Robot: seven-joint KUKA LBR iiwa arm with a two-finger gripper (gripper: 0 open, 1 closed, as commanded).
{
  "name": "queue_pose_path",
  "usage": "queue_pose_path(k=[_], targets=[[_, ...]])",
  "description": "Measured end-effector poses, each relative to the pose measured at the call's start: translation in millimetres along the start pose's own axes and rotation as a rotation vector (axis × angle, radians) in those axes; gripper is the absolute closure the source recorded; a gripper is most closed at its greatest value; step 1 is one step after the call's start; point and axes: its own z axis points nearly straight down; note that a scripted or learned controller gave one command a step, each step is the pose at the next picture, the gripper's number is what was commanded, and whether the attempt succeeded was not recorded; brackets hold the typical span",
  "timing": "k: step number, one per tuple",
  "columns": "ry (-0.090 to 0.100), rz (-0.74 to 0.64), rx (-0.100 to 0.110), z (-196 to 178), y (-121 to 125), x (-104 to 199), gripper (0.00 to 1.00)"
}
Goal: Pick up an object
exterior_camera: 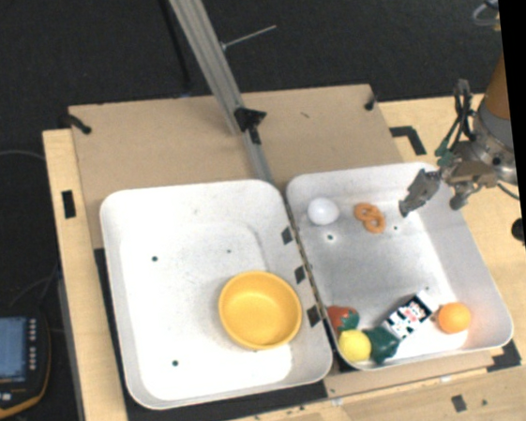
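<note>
Surface: two white bins. Left bin, centre of frame: one yellow bowl. Right bin: one white ball and one pretzel along its upper part; along its lower edge, one red piece, one lemon, one dark green piece, one black-and-white box, one orange. My hand, right of frame, hangs just right of the pretzel, grasping nothing; whether released or clenched I cannot tell.

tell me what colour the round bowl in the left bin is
Yellow; the round bowl shows in the camera view.
</note>
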Motion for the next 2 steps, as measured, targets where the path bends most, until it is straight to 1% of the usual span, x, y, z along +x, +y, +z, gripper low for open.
queue_pose_path(k=[1,2], targets=[[0.0,0.0,0.0,0,0,0,0.0],[-0.001,0.003,0.004,44,6,0,0.0]])
